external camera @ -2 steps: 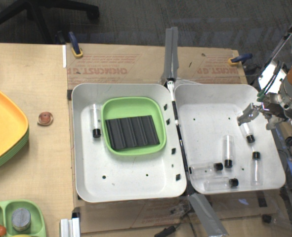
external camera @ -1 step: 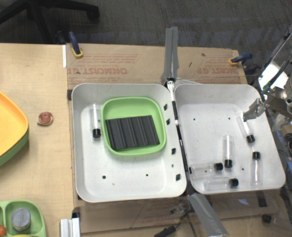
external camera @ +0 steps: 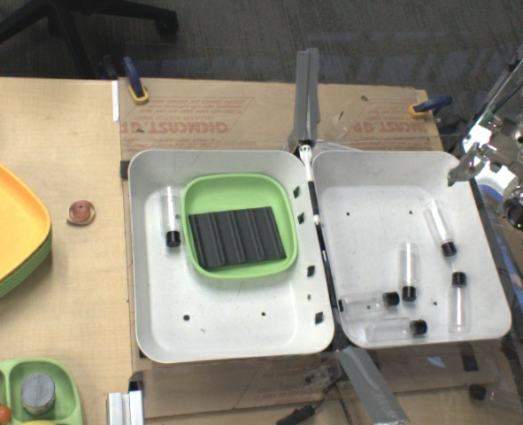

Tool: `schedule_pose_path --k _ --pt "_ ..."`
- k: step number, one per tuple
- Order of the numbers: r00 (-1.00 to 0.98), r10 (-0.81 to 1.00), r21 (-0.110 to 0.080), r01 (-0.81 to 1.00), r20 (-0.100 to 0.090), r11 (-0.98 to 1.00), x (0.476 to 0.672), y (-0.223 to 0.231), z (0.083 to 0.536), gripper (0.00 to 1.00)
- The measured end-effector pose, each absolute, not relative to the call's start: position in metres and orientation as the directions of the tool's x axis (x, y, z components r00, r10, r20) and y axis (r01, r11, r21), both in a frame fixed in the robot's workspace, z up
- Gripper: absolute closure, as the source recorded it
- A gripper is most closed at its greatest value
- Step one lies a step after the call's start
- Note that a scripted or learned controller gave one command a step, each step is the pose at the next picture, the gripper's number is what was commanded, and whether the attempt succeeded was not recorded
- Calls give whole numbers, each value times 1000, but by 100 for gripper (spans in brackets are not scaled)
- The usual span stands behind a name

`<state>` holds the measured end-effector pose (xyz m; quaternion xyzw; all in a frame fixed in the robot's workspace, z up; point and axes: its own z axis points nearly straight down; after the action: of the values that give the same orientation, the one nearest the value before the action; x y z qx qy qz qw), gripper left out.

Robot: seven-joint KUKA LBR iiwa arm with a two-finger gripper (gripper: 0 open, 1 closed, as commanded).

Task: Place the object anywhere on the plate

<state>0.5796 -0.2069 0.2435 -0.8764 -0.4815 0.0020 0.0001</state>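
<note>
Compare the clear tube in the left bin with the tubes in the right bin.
The lone tube lies in the left bin, beside the green plate, running straight up and down the view. The tubes in the right bin are a scattered group pointing various ways, some upright like one, one slanted. All look clear with black caps.

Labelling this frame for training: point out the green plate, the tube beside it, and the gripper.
green plate (external camera: 240,189): camera view, bare upper rim.
tube (external camera: 171,215): camera view, mid-body.
gripper (external camera: 463,168): camera view, fingertip area.
</note>
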Motion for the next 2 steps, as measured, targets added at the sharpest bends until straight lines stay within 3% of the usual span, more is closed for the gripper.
schedule_pose_path --k 1,2 --pt "620 784 -2 784 -3 -620 612 -215 261 0" --pt "743 669 -1 669 -4 -743 623 -213 248 0"
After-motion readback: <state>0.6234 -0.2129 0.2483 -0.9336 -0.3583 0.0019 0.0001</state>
